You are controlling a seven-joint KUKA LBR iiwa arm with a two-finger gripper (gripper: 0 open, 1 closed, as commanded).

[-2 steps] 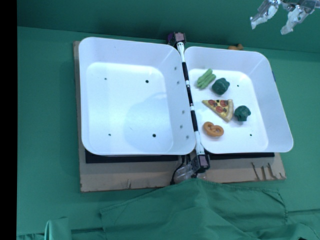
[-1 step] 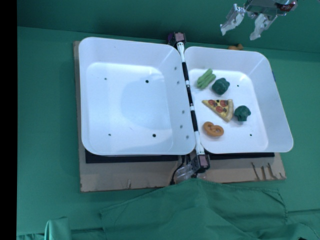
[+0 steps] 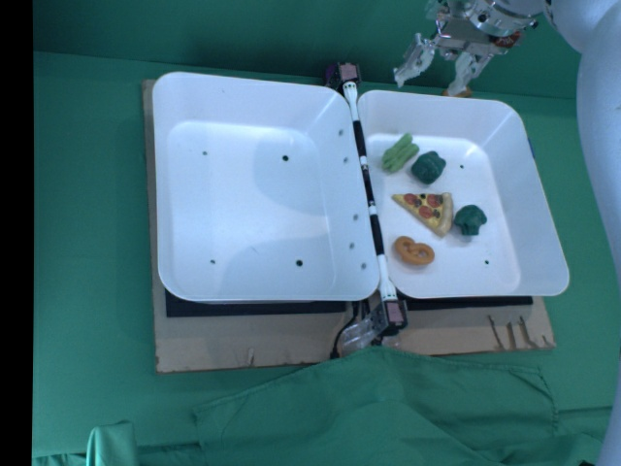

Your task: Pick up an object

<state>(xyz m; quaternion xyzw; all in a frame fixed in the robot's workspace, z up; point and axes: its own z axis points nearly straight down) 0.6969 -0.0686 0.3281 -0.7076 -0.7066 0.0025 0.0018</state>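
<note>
In the right bin lie several toy foods: a light green bean pod, a dark green pepper, a pizza slice, a dark green broccoli piece and an orange pretzel. My gripper hangs high above the far rim of the right bin, well clear of the food. Its fingers are spread apart with nothing between them.
The left bin sits beside the right one, split by a black-and-white divider bar. Both rest on a cardboard sheet over green cloth. Folded green fabric lies along the near edge. The grey arm descends at the right.
</note>
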